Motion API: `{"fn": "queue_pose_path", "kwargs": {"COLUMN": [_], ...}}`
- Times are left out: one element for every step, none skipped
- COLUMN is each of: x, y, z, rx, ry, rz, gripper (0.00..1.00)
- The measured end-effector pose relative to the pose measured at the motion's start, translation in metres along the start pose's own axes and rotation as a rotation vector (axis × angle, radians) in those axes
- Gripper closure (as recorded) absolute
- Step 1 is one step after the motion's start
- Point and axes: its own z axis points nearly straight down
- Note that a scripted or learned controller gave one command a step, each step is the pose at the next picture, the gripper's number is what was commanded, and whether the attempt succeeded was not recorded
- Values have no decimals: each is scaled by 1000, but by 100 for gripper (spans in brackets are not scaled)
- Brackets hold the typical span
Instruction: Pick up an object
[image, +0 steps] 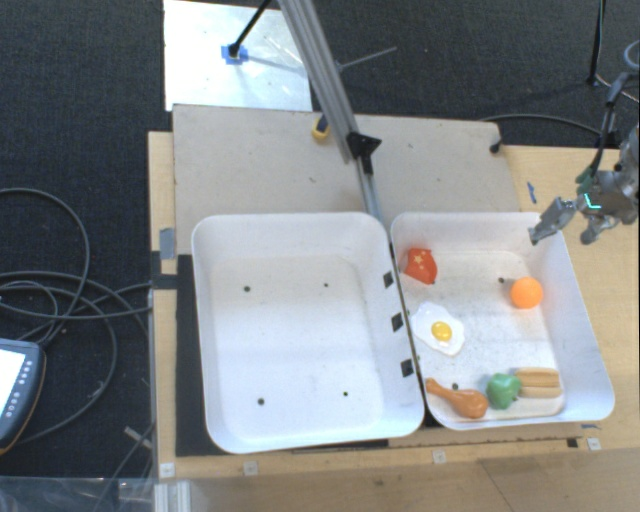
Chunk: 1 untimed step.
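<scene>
End effector (568, 222) spread and holding nothing, above right bin's (592, 345) far right rim; orange ball (526, 292) just below-left of it, strawberry (420, 265) farther left.

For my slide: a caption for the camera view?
Gripper above right bin of toy food; left bin alongside.

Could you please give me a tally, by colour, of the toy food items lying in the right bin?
Red: 1, the strawberry
Orange: 1, the orange ball
White and yellow: 1, the fried egg
Brown: 1, the chicken drumstick
Green: 1, the green vegetable
Tan: 1, the hot dog
Total: 6
</scene>
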Motion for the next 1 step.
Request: {"fn": "queue_pose_path", "kwargs": {"x": [0], "y": [1], "z": [-2], "rx": [-3], "ry": [-1], "rz": [-2], "gripper": [0]}}
